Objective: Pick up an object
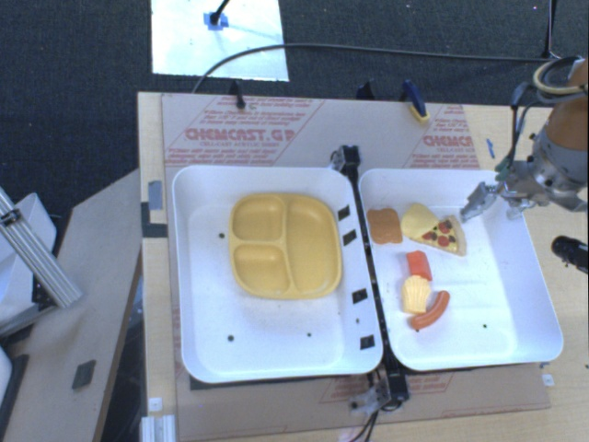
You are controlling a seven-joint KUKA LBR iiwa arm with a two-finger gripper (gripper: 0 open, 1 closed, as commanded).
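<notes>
Trays first: the yellow divided plate (pixel 283 246) sits alone in the left bin (pixel 198 274), while the right bin (pixel 515 311) holds the toy food clustered against its left wall (toast (pixel 385 226), pizza slice (pixel 433 229), sausage (pixel 430 309)), leaving bare floor on the right. The gripper (pixel 480 201) hangs just right of the pizza slice, carrying nothing, its spread unreadable.

2 bins sit side by side on the surface (pixel 120 247). The left bin (pixel 207 339) holds a divided plate (pixel 283 245). The right bin (pixel 515 320) holds a toast slice (pixel 385 226), pizza slice (pixel 433 228) beside it, and a sausage (pixel 430 310) nearer the front.
</notes>
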